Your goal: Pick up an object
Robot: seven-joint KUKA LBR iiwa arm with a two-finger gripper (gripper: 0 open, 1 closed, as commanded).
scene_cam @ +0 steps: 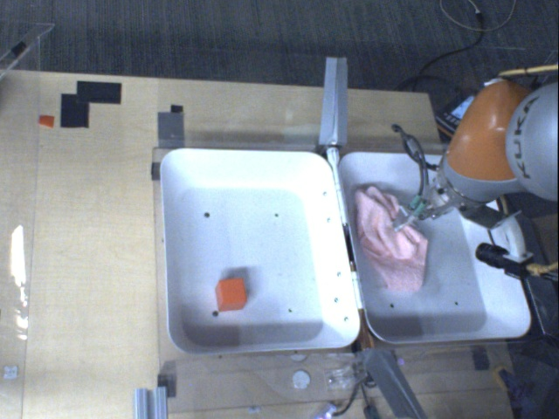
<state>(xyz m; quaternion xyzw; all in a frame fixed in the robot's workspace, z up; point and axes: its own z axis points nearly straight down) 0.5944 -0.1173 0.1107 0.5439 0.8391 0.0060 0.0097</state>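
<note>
Pink, soft and crumpled: cloth (pixel 393 243), bunched into a long heap with folds and a rounded upper end, lying on the floor of the right bin (pixel 463 295) toward 9 o'clock, close to the wall shared with the left bin (pixel 262 190). Resting at its 2 o'clock edge, the gripper (pixel 409 222), tip down on the fabric; open or closed, impossible to tell at this size. Behind it toward 2 o'clock, the grey arm with its orange band (pixel 489 138), leaning in over the bin's rim.

Orange, matt and box-shaped: block (pixel 231 294), small, sitting flat in the left bin toward 7 o'clock, well apart from every wall and from the cloth.

Around the cloth, bare white floor from 3 to 6 o'clock; little room at 9 o'clock, with the rim just beside. Around the block, open floor on all sides, widest toward 12 and 2 o'clock. Between the bins at 12 o'clock, a grey upright rail (pixel 333 103). On the pale wooden desk (pixel 87 278) at 10 o'clock, black stepped marks (pixel 86 101) and a tiny orange square (pixel 45 121).

By count: two bins, one cloth, one block, one arm, one gripper.
</note>
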